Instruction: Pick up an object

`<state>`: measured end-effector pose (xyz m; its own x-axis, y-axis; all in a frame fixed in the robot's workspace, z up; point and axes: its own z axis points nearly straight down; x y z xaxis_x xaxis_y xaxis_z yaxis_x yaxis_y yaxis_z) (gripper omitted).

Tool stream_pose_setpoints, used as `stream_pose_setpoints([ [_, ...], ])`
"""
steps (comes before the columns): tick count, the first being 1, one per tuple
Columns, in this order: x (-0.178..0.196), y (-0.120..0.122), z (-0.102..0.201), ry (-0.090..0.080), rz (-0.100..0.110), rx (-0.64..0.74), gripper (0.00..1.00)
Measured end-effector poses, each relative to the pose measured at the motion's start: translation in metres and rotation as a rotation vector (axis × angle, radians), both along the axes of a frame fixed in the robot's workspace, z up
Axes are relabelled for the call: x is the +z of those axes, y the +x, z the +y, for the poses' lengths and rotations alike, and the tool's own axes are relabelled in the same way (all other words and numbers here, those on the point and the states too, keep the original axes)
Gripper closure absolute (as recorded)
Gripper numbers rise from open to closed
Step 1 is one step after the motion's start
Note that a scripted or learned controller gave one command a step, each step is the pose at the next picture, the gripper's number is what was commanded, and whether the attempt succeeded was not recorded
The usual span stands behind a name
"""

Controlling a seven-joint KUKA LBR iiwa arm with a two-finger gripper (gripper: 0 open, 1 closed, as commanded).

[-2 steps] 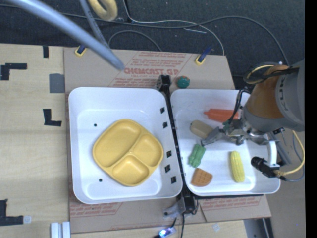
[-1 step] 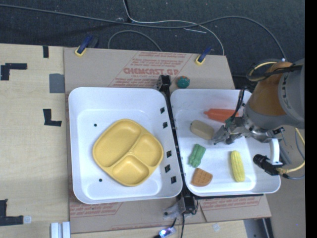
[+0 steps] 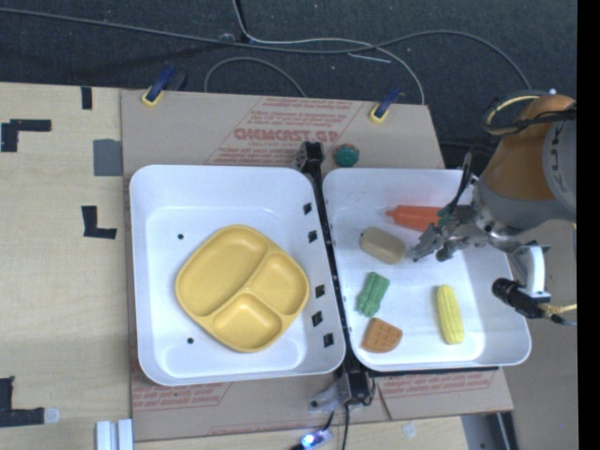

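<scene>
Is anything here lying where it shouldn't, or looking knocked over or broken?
One thing: a small teal ball sits on the cardboard sheet behind the right white bin, outside both bins. The toy foods and the yellow divided plate lie flat and look undamaged.

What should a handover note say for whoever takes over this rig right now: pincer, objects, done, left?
Pincer: low in the right bin, between the carrot and the tan potato-like piece; grip state unclear, nothing seen held.
Objects: carrot at the bin's top, tan piece left of the pincer, green piece below it, orange waffle-like piece near the front, corn to the right. Yellow divided plate lies in the left bin.
Done: no pick visible.
Left: grasp one object and lift it.
</scene>
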<state>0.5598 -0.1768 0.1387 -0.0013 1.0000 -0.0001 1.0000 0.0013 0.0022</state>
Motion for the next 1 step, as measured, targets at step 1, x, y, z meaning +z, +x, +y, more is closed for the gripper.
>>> stream_pose_setpoints([
  [1,0.0624,0.0047,0.0027,-0.001,-0.002,0.0,1.0],
])
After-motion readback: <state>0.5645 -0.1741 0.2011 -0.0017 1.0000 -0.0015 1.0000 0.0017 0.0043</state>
